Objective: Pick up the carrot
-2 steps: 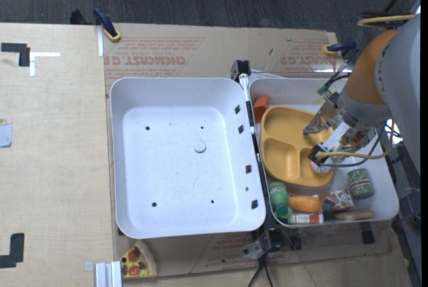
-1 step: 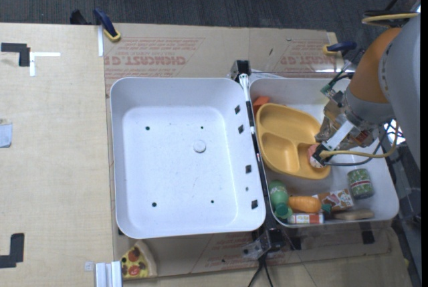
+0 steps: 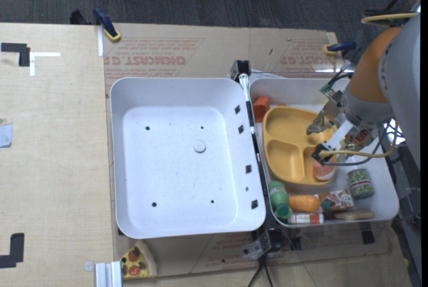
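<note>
Nearest the camera, a pizza-slice toy (image 3: pixel 136 263) lies on the cardboard sheet (image 3: pixel 200 51) just outside the near-left corner of the left bin (image 3: pixel 127 145); in the near part of the right bin (image 3: pixel 384 205), the carrot (image 3: pixel 304 202) lies on its side, orange and stubby, just near of the yellow divided plate (image 3: pixel 284 145) and apart from my gripper (image 3: pixel 319 142); touching the carrot's left end is a green bottle-like thing (image 3: pixel 279 199), and just near of the carrot lies a small red and white tube (image 3: pixel 306 218); to the carrot's right sits a small printed packet (image 3: pixel 341 199), with a thin brown stick (image 3: pixel 354 215) lying beside the bin's near wall; further right stands a green can (image 3: pixel 360 183); a little further in, a red and pale round thing (image 3: pixel 324 171) rests at the plate's near-right rim; my gripper hangs over the right side of that plate, its dark fingers (image 3: pixel 317 126) standing apart with nothing between them, well short of the carrot; behind it my grey arm (image 3: pixel 401 71) with the orange band (image 3: pixel 371 71) comes in from the right; at the plate's far-left corner an orange-red block (image 3: pixel 260 107) sits against the bin wall; the left bin shows its white floor with a small round disc (image 3: pixel 199 146) near the middle; beyond both bins two blue and yellow clamps (image 3: pixel 107 25) grip the far edge of the cardboard sheet, and the wooden bench (image 3: pixel 47 145) runs off to the left.
</note>
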`<state>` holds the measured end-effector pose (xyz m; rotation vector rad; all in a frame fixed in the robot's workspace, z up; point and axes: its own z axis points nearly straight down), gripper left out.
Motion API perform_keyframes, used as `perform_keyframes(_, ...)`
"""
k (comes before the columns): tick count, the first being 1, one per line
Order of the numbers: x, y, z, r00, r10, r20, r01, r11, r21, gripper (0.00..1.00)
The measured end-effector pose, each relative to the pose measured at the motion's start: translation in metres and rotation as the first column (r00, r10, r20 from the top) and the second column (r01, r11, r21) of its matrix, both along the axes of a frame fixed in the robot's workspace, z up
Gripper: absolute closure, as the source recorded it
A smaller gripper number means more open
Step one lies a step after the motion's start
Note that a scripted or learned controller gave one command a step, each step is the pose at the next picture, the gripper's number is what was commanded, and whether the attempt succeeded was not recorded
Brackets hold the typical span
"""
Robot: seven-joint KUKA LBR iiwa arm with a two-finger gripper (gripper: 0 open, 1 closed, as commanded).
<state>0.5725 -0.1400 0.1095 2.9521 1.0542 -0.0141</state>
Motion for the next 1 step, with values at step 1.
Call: perform_keyframes(1,0.0078,-0.0403,-0.0181,0.999,0.042,0.004,-0.042,0.999,0.008,0.0)
